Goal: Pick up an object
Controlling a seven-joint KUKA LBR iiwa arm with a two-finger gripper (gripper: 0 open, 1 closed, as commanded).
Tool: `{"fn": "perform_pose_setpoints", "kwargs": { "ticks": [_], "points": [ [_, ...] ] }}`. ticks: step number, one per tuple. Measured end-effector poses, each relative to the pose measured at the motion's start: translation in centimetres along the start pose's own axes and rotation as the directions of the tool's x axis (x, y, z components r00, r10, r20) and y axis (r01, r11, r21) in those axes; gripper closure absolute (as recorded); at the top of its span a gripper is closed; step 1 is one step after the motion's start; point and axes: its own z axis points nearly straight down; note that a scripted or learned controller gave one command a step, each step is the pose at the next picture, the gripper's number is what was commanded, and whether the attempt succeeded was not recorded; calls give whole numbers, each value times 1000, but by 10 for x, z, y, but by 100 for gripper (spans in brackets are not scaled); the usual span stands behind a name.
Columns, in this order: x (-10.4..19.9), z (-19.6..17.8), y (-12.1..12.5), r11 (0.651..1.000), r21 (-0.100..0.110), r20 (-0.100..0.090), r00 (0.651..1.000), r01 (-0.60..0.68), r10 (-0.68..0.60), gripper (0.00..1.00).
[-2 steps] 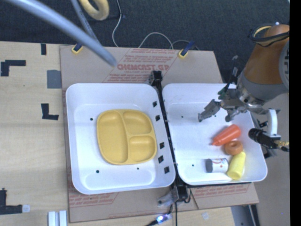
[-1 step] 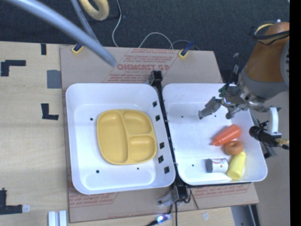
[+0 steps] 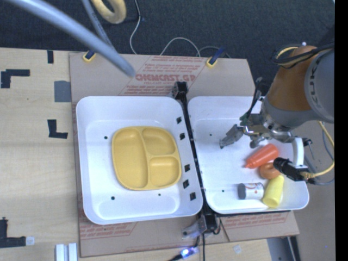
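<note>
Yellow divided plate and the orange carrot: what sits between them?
In the camera view: the black divider between the bins, then bare white bin floor.

arm (image 3: 304, 91) enters from 3 o'clock, wrist angled down toward 8 o'clock; gripper (image 3: 244, 135) low, fingers (image 3: 229, 138) spread, nothing between them

A divided plate (image 3: 145, 157) lies in the left bin (image 3: 87, 145); the right bin (image 3: 212, 194) holds a bottle (image 3: 273, 191).

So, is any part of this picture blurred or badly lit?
Camera view: the grey bar across the top left is soft and out of focus; the bins, yellow plate and gripper are sharp; light is even, with soft shadows, no strong glare.
</note>
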Motion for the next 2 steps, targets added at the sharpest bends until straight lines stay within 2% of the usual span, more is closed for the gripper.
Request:
{"fn": "perform_pose_setpoints", "kwargs": {
  "ticks": [1, 2],
  "points": [
    [-1, 65, -4, 1000, 1, 0, 1000, 0, 0, 0],
    [-1, 83, -4, 1000, -5, 1, 1000, 0, 0, 0]
  ]
}}
